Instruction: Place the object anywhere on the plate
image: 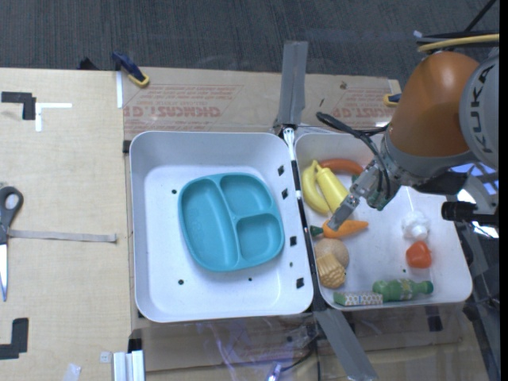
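the left bin point(151, 236) holds the blue plate point(232, 221), which lies well to the left of the gripper point(343, 215), across the wall between the two bins. the right bin point(452, 280) holds the toy food. the gripper's tips sit at the orange carrot point(353, 227), just beside the bananas point(321, 187); the carrot's long axis runs roughly left to right. i cannot tell whether the gripper is gripping the carrot.

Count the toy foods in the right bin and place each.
7: banana, orange piece behind it, carrot at the gripper, bread roll, white piece, red piece, green corn. The arm may hide more.
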You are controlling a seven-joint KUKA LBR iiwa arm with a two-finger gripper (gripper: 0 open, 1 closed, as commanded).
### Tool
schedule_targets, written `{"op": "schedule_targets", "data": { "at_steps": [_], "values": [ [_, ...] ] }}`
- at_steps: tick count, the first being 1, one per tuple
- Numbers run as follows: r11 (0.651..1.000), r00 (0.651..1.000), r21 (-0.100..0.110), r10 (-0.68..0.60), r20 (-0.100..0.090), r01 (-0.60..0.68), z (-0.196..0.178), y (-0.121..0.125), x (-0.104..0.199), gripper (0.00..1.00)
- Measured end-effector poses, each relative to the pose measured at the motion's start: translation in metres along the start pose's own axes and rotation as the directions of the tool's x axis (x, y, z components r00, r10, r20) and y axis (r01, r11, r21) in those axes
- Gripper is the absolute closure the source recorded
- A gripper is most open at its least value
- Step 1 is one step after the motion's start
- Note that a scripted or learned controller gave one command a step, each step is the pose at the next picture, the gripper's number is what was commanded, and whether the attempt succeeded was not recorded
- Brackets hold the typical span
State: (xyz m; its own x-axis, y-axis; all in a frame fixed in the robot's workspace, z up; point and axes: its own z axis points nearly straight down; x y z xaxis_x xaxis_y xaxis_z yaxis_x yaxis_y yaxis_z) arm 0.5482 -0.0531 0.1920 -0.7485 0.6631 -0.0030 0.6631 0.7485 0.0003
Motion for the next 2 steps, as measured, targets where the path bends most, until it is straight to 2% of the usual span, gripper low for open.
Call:
{"op": "schedule_targets", "data": {
  "at_steps": [1, 2],
  "values": [
    [1.0, 1.0, -0.002, -0.003, 0.004, 0.003, -0.01, 0.001, -0.002, 1.0],
    [0.995, 0.995, 0.001, 0.103, -0.001, -0.103, -0.05, 0.039, 0.021, 1.0]
  ]
}}
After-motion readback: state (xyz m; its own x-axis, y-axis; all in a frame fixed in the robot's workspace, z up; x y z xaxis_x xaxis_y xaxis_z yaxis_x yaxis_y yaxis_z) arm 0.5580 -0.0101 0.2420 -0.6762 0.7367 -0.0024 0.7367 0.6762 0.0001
